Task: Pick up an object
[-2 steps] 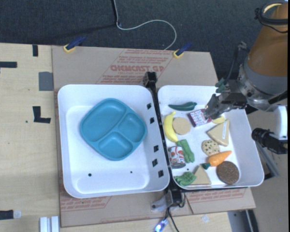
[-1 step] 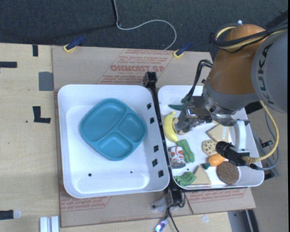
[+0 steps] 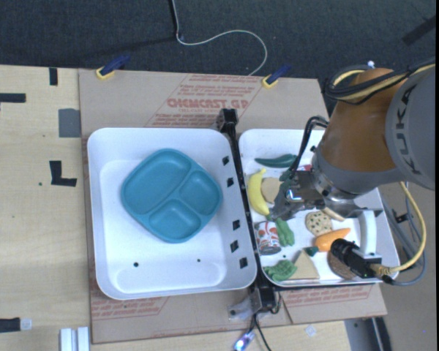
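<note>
Over the right-hand bin point(image 3: 380, 218), the gripper point(image 3: 284, 199) hangs low among a heap of toy food, its metal parts crowded together at about nine o'clock from the arm's thick wrist. I cannot tell from here how wide it stands, and nothing is plainly caught in it. Just at its nine o'clock lies a yellow banana point(image 3: 257, 192), curved along the bin's left wall. At twelve o'clock from the gripper sits a dark green pepper point(image 3: 276, 160), lying flat. At six o'clock, close below, is a small can with a red label point(image 3: 268, 237), beside a green leafy piece point(image 3: 286, 232). Further toward five o'clock lie a speckled cookie point(image 3: 317, 221), an orange carrot point(image 3: 331, 240) and, at the bin's bottom edge, a green clump point(image 3: 281, 271) resting on a pale slice point(image 3: 305, 268). A dark round piece point(image 3: 342, 266) sits in the bottom right corner.

The arm point(image 3: 362, 134), orange banded and grey, covers much of the bin's upper right.

At nine o'clock, well apart from all this, the left-hand bin point(image 3: 110, 196) holds a blue divided plate point(image 3: 171, 194), lying flat and tilted like a diamond. Both bins rest on a sheet of brown cardboard point(image 3: 197, 101) clipped at the top edge, with a white cable point(image 3: 219, 39) looping across the dark floor beyond.
</note>
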Controlling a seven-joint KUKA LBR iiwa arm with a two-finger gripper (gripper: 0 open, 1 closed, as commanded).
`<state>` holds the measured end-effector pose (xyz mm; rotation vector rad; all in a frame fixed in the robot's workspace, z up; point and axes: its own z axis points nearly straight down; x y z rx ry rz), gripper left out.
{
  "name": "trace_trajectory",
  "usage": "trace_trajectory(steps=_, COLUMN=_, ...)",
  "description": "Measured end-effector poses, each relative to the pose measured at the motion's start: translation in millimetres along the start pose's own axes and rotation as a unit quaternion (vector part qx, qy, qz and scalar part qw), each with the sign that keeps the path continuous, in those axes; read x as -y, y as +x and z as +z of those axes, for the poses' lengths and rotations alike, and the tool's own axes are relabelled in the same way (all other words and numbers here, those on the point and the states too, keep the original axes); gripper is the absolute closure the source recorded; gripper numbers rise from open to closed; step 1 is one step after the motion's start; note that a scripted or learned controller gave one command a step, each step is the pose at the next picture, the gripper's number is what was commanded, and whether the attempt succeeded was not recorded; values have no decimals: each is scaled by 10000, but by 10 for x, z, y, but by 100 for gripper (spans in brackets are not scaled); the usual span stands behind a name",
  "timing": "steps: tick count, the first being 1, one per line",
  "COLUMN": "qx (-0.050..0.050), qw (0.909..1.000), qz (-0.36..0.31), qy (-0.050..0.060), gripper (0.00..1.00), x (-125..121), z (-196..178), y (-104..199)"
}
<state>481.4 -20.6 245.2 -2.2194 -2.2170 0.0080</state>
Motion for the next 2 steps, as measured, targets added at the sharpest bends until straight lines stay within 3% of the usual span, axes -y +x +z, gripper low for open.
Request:
trace_trajectory(steps=1, qx=-7, qw=10000, qz=-36, qy=2, gripper=100, x=-10, z=388, y=700)
trace_trajectory(steps=2, qx=-20, qw=9999, qz=-31, qy=-115, gripper=100, x=-30, z=-1200, y=810)
